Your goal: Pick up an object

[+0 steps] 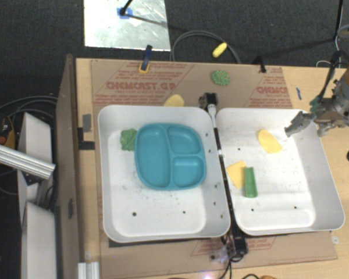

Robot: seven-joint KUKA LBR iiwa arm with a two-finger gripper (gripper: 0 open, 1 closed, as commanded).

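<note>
Camera view: The gripper (295, 125) sits at the three o'clock edge of the right bin (320, 179), above its rim; whether its fingers are spread or pressed together cannot be told. Nothing is seen between them. In the right bin, a yellow piece (270, 142) lies near the gripper, toward its eight o'clock. A yellow wedge (237, 174) touches a green block (250, 182) nearer the divider. The left bin (113, 156) holds a blue divided plate (170, 156), with a green leafy item (128, 139) at its ten o'clock.
</note>
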